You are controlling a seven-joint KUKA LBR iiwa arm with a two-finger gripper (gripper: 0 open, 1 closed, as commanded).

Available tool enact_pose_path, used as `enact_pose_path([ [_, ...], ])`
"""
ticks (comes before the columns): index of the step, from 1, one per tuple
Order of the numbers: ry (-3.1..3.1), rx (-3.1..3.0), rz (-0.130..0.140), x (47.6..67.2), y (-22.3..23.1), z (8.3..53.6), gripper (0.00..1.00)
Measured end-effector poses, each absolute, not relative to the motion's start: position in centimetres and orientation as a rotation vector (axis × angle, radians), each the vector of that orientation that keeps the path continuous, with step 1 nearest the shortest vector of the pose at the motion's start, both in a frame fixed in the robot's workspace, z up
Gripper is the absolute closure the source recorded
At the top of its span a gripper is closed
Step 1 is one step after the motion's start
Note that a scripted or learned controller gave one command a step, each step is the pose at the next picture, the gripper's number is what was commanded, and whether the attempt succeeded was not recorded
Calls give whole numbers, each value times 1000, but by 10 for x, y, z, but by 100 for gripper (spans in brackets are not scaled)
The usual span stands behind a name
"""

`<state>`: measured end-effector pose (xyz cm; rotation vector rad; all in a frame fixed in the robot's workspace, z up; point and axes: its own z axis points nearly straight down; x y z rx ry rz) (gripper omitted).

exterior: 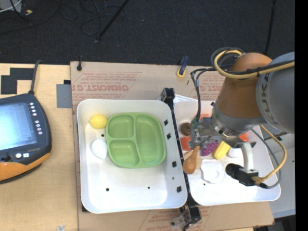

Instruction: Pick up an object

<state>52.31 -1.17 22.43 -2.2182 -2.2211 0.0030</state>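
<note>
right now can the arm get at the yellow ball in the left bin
Probably yes. The yellow ball lies uncovered in the left bin's far corner beside the green tray, nothing on top; the arm would have to cross over from the right bin.

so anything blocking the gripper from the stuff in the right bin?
Nothing visible in the way. The gripper is already down in the right bin, among the purple item, yellow block and brown wooden piece. The arm hides part of the pile.

Glossy green plastic tray point(135, 140)
</note>
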Motion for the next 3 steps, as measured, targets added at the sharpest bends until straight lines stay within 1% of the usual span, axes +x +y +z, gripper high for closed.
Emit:
enact_pose_path([
  [1, -2223, -2216, 2, 549, 33, 217, 100],
  [2, -2219, -2219, 4, 545, 43, 236, 100],
  [3, -2219, -2221, 5, 555, 51, 224, 100],
])
